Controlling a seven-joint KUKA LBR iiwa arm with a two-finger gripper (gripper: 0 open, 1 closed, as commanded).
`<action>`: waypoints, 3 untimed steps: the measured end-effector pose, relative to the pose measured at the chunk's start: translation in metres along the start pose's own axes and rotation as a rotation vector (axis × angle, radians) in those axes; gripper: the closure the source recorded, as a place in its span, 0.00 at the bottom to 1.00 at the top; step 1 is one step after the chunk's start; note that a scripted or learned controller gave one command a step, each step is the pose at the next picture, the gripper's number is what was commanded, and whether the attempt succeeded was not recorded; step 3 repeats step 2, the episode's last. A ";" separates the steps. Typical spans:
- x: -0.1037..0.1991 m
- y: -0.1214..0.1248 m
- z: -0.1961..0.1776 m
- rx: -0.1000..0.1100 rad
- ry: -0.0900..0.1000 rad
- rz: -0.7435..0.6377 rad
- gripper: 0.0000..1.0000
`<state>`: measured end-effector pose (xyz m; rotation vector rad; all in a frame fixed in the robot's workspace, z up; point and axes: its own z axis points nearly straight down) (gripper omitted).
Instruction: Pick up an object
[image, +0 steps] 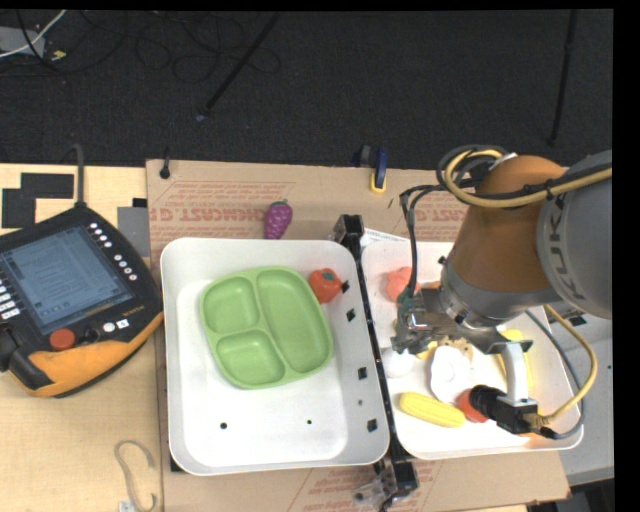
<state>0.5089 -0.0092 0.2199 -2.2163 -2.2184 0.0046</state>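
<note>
You have the claw (410, 338) low over the right-hand bin (570, 440) (right as the camera sees it), close to the inner wall it shares with its neighbour. The arm (500, 240) hangs over it with its grey wrist and orange band, so you cannot tell whether the claw is apart or together.

Your candidates all lie in that same bin:
- A white lump (450, 375) sits just beside the claw, on the side toward the bin's near edge. It is the closest thing to it.
- A pink piece (399, 281) lies by the inner wall toward the far corner, near the claw but apart from it.
- A yellow corn cob (430, 410) lies along the near edge, not far from the inner corner.
- A red piece (470, 405) sits at the cob's outer end – whether the two touch, you cannot tell.

In the left-hand bin (260, 430) a green three-part plate (265, 325) lies toward the far edge. An orange-red toy fruit (325, 285) sits against the plate's far corner, next to the inner wall. A purple grape bunch (278, 218) lies outside both bins – on the cardboard just past the left-hand bin's far edge – well apart from the claw
</note>
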 end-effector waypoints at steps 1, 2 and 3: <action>-0.002 0.000 -0.002 -0.003 -0.001 0.003 1.00; 0.003 0.012 -0.015 -0.004 -0.001 0.000 1.00; 0.003 0.012 -0.015 -0.004 -0.001 0.000 1.00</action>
